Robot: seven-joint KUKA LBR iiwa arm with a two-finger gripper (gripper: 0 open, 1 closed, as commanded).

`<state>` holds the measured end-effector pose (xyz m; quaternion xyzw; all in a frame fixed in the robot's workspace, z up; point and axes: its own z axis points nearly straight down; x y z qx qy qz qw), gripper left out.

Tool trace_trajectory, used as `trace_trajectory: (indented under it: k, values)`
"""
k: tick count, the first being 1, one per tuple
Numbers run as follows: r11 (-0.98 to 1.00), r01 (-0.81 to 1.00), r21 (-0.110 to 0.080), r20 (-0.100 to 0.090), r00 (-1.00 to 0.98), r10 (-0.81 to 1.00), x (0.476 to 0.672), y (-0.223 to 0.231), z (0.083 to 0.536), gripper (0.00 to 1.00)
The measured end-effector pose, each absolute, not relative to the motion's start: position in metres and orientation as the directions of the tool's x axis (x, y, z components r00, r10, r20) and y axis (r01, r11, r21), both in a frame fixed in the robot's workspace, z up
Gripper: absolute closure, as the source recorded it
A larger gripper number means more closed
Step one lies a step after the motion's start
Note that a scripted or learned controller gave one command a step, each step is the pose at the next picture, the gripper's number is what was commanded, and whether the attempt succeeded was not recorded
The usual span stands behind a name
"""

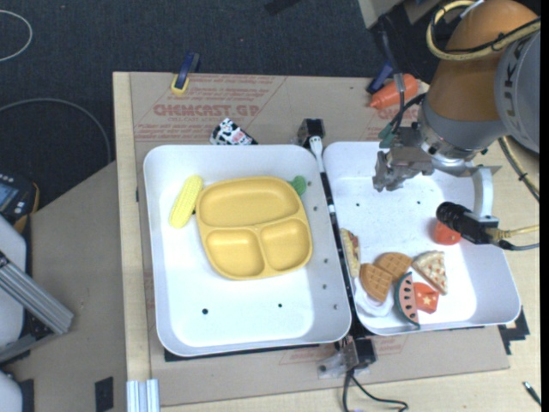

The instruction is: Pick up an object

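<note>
You see the yellow divided tray, three compartments, filling the left bin, a yellow corn cob touching its nine o'clock edge. The right bin holds toy food at six o'clock: waffle, watermelon slice, pizza wedge. The gripper hangs at eleven; whether its grasp is closed, you cannot tell.

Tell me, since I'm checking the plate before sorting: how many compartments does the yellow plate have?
3. The yellow plate lies in the left bin: one long compartment across its far side, two smaller ones on its near side, left and right. None look hidden.
</note>
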<state>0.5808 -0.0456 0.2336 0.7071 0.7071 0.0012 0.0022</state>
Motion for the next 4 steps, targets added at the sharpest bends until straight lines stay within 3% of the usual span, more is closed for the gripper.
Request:
trace_trajectory:
  k: [1, 3, 4]
  values:
    - [-0.001, 1.0, -0.004, 0.001, 0.001, 1.0, 0.566, -0.041, 0.231, 1.0]
    - [0.001, 1.0, 0.003, -0.001, -0.001, 1.0, 0.583, -0.042, 0.218, 1.0]
    - [0.002, 1.0, 0.004, -0.001, -0.002, 1.0, 0.579, -0.035, 0.229, 1.0]
